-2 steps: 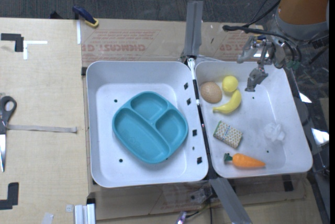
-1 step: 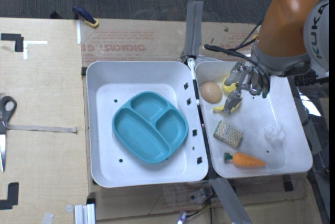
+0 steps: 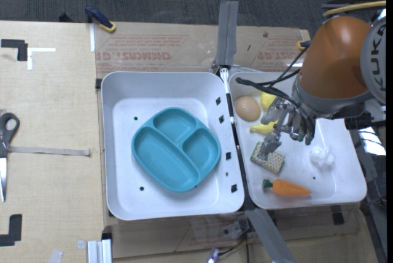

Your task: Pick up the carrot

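Note:
The carrot (image 3: 288, 188), orange with a green top at its left end, lies near the front of the right bin (image 3: 344, 185). My gripper (image 3: 268, 146) hangs over the middle of that bin, behind and a little left of the carrot, just above a speckled sponge-like block (image 3: 270, 161). Nothing shows between its fingers and the carrot lies apart from them.
A tan egg-shaped object (image 3: 247, 108), yellow pieces (image 3: 266, 126) and a small white item (image 3: 322, 156) share the right bin. The left bin (image 3: 120, 151) holds a blue divided plate (image 3: 176, 148). Scissors (image 3: 6, 145) lie on the bench at far left.

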